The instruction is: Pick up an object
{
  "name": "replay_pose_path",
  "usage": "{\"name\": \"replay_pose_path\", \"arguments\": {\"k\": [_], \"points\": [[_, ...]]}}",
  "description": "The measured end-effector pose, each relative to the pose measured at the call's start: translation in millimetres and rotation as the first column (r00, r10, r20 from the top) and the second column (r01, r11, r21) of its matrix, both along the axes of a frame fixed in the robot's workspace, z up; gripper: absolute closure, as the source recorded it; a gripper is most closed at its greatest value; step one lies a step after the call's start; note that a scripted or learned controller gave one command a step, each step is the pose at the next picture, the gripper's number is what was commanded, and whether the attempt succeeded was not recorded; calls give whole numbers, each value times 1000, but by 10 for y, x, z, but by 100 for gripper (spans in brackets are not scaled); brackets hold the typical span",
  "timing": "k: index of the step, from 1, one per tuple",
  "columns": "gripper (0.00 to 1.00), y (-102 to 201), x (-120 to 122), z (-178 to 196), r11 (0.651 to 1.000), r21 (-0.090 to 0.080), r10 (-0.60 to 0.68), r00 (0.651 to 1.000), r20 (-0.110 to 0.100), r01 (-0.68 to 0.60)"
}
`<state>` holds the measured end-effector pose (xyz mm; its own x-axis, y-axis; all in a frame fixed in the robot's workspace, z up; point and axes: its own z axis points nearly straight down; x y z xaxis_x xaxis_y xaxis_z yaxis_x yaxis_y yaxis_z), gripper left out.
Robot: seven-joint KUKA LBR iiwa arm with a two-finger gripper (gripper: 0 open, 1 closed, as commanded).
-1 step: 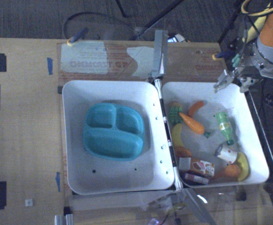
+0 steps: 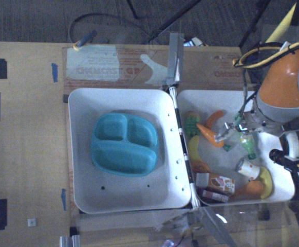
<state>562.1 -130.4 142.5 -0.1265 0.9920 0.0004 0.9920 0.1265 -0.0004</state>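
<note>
Your gripper sits low in the right bin, just beside the toy carrot; its grip state cannot be determined. The left bin holds a blue divided tray.

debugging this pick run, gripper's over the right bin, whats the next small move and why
Probably a short, straight descent. The gripper sits in the right bin right by the orange carrot-like toy, but the view does not show the toy between its fingers. The blue tray lies alone in the left bin, so the nearest target is the toy.
</note>
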Motion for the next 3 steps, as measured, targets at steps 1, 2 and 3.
{"name": "replay_pose_path", "arguments": {"k": [1,2,3], "points": [[0,335,-118,-550,1000,-1,-3,1000,8,3],[100,324,-105,-439,1000,-2,-6,1000,12,6],[100,43,-187,-521,962,-1,-274,962,1,274]]}}
